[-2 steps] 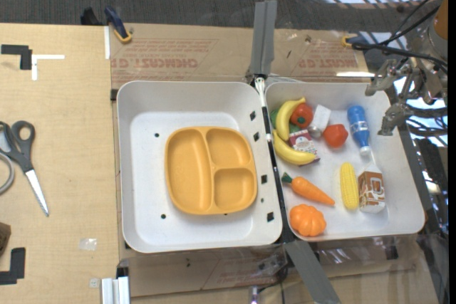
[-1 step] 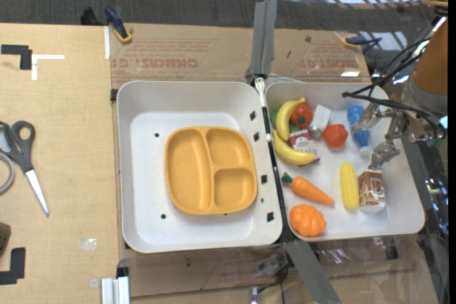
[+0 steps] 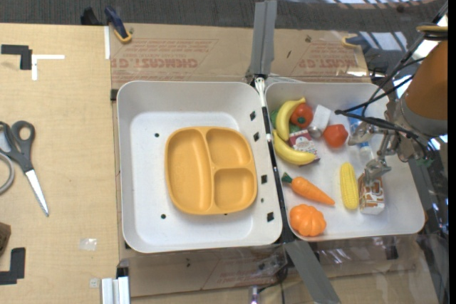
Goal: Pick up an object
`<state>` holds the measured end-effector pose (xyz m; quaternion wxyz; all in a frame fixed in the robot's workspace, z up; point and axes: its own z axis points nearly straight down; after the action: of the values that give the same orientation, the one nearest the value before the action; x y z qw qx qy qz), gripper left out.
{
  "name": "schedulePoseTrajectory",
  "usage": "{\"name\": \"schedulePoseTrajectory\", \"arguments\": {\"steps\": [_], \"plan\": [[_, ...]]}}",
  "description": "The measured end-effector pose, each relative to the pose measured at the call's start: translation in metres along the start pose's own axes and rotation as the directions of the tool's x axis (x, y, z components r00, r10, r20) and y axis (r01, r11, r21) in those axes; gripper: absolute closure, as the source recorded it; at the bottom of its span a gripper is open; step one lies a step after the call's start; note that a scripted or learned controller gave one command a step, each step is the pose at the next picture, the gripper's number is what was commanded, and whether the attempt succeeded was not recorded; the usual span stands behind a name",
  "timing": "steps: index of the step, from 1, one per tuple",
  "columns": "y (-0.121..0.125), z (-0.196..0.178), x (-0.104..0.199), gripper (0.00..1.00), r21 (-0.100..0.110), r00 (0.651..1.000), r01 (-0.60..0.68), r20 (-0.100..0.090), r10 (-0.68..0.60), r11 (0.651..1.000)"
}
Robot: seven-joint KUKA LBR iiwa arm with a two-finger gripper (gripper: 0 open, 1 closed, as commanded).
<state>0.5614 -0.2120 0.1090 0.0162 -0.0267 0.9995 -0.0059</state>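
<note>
A yellow divided plate [image 3: 211,170] lies in the left bin [image 3: 135,153]. Right of the plate, the right bin [image 3: 399,224] holds bananas [image 3: 286,132], a carrot [image 3: 312,189], a small pumpkin [image 3: 308,220] and corn [image 3: 348,186]. Farthest from the plate, the gripper [image 3: 375,169] hangs over a brown carton [image 3: 371,194]; its grip cannot be made out.

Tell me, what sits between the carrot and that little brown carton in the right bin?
In the camera view, the ear of corn lies upright in the picture between the carrot and the brown carton, on the right bin's white floor.
</note>
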Motion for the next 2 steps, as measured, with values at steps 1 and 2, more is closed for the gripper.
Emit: {"name": "schedulePoseTrajectory", "arguments": {"steps": [1,2], "plan": [[-0.002,-0.001,0.029,0.00,0.001,0.990,-0.140,0.006,0.140,0.990],[0.022,0.013,0.060,0.00,-0.004,0.965,-0.263,-0.027,0.262,0.965]]}}
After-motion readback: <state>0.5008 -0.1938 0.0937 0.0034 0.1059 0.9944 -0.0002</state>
